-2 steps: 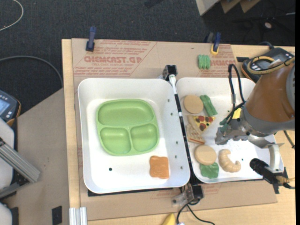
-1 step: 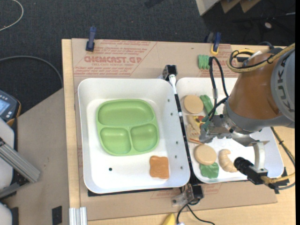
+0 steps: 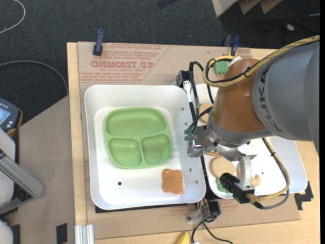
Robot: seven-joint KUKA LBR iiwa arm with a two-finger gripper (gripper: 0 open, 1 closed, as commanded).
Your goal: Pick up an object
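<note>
Orange piece [image 3: 172,181] lies unpicked at five o'clock in the left bin [image 3: 96,136]; gripper [image 3: 199,145] hangs nearby, open or closed I cannot tell.

We log the left bin [image 3: 94,136] as white throughout, with one small dark speck [image 3: 119,183] at its lower left. In it sits a divided tray [image 3: 137,136], light green all over, no pattern. At the lower right of that bin is a lump [image 3: 172,181], orange-brown, faintly mottled. The right bin [image 3: 292,169] is white too; there we note a pale tan disc [image 3: 222,165] and, just below it, a green scrap [image 3: 219,184], mostly hidden. The tabletop [image 3: 122,78] is brown board with red printed lettering across its upper part. Two blue clamps [image 3: 98,40] sit on its upper edge. The arm [image 3: 289,95] is grey and its band [image 3: 236,100] is orange. The floor [image 3: 101,9] is dark grey, finely flecked.
</note>
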